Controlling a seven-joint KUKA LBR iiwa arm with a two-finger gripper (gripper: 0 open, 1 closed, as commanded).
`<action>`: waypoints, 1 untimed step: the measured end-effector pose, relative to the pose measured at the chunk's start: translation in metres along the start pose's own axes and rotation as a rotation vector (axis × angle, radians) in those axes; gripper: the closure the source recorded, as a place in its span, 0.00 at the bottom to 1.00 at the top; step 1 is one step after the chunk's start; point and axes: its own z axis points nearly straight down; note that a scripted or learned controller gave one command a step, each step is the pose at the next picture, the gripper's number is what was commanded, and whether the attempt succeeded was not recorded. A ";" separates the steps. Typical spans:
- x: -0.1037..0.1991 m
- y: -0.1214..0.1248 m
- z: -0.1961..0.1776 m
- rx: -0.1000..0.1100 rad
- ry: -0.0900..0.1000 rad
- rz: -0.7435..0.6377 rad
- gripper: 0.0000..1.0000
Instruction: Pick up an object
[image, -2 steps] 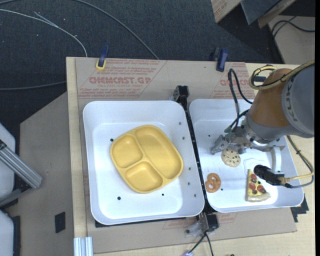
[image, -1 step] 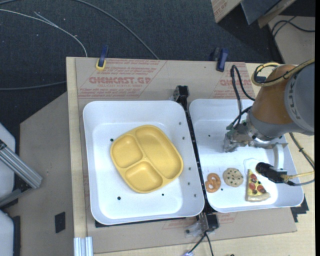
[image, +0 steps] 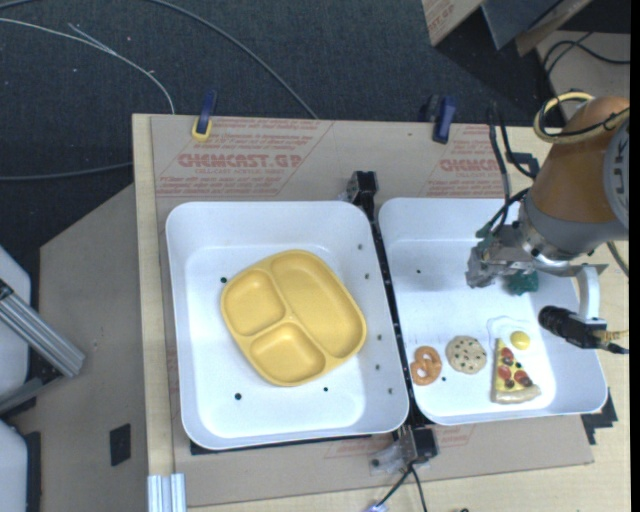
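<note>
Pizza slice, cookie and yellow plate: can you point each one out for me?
Pizza slice (image: 515, 372), camera view, on its topped middle.
Cookie (image: 465, 354), camera view, on its centre.
Yellow plate (image: 292, 316), camera view, on the ridge where its three compartments meet.

Open floor in right bin (image: 430, 240), toys (image: 465, 354) along near edge

Two white bins are sitting side by side on the tabletop: the left bin (image: 190, 300) and the right bin (image: 440, 240). One yellow divided plate (image: 292, 316), having three compartments, is lying in the left. One pretzel (image: 426, 365), one cookie (image: 466, 354) and one pizza slice (image: 514, 372) are lying in the right.
</note>
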 end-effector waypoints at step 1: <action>-0.002 0.007 -0.064 -0.003 -0.001 -0.002 1.00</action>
